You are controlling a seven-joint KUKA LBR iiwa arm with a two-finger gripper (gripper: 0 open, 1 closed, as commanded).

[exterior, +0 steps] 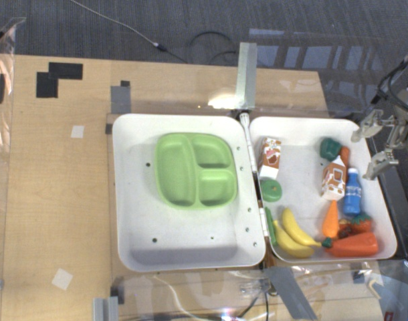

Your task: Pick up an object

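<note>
Wooden bench (57, 199) w/ two white bins. Left bin (134, 246) holds a green divided plate (194, 169). Right bin (294, 159) holds toy food: bananas (294, 233), blue bottle (352, 192). Gripper (381, 142) at right rim, fingers spread, holding nothing. Bottle probably light, stiff, slick; grab mid-body.

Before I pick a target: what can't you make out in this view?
- Gripper: at the camera view's right edge, arm cut off; open or shut unclear.
- Red items behind the carrot: overlapped, too small to identify.
- Carton labels: too small to read.
</note>
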